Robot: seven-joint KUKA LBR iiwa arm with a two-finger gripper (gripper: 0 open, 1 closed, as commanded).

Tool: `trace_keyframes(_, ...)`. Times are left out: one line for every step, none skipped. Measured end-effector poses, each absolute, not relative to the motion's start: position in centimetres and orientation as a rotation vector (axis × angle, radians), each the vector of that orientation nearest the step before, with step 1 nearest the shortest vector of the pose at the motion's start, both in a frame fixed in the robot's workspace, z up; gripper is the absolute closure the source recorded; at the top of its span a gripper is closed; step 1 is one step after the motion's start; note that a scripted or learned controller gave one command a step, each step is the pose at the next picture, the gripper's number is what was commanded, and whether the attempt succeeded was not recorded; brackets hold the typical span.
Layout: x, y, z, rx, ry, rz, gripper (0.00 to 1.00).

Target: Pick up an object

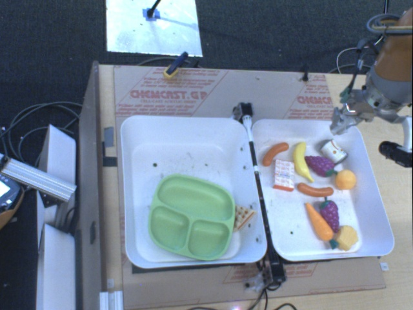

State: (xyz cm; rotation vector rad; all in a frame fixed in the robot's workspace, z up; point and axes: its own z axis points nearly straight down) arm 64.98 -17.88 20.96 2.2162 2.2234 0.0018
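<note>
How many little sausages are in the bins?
2. One sausage lies near the right bin's upper left, beside the banana. The other sausage lies mid-bin, above the carrot.

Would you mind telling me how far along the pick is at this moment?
Nothing looks picked yet. The banana, both sausages, carrot and grapes all lie in the right bin. In hand: the gripper sits over that bin's far right corner, just above the small can, with nothing seen between its fingers. Left: descend, grasp and lift one item.
</note>
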Motion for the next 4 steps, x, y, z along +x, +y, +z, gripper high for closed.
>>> trace_keyframes(65.7,-11.4,8.4,2.214,2.226,0.003,0.0)
trace_keyframes(59.1,-9.1,8.4,2.22,2.223,0.001,0.0)
trace_keyframes(62.7,-14.2,8.5,2.218,2.22,0.001,0.0)
trace_keyframes(59.4,-19.2,8.5,2.218,2.222,0.001,0.0)
